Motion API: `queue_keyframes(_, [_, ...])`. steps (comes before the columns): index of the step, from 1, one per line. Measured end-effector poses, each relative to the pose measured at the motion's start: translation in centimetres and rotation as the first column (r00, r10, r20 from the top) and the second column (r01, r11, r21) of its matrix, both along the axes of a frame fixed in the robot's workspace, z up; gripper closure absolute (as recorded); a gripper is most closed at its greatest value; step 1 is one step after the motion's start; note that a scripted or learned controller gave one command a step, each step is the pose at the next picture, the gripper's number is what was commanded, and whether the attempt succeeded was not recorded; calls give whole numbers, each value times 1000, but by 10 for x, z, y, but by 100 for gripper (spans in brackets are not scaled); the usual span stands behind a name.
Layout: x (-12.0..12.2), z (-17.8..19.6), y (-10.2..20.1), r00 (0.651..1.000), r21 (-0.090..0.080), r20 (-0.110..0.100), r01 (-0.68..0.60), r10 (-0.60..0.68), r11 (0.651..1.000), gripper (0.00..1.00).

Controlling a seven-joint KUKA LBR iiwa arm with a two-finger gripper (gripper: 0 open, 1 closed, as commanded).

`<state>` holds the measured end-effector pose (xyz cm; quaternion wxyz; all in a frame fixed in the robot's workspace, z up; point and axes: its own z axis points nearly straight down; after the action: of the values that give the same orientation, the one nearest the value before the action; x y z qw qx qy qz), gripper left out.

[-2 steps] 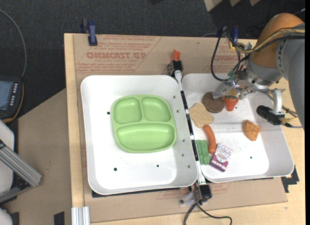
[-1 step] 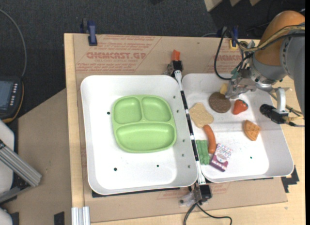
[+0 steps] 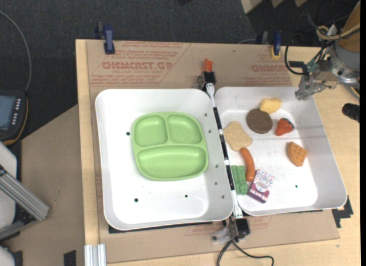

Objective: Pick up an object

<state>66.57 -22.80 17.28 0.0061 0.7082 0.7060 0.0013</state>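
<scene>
Two shallow white bins are seen side by side on the desk [image 3: 86,145]. The left bin [image 3: 114,190] carries a green divided plate [image 3: 169,145] at its middle. The right bin [image 3: 320,185] carries the loose objects: a yellow piece [image 3: 270,106] and a brown round piece [image 3: 259,121] toward the upper part, a red piece [image 3: 284,127] just beside the brown one, a tan bread slice [image 3: 237,135], an orange sausage [image 3: 249,163], a green strip [image 3: 238,179] along the left wall, a pink packet [image 3: 261,185] and a waffle piece [image 3: 297,154].

The end effector [image 3: 306,89] is seen at the upper right of the frame, over the upper right corner of the right bin. Nothing is seen between its fingers; whether they are spread or closed cannot be told. All objects lie lower left of it, the yellow piece and the red piece nearest, yet apart from it.
</scene>
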Motion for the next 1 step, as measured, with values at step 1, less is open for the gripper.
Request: queue_keyframes(1, [-1, -6, 4, 1000, 5, -9, -4, 4, 1000, 0])
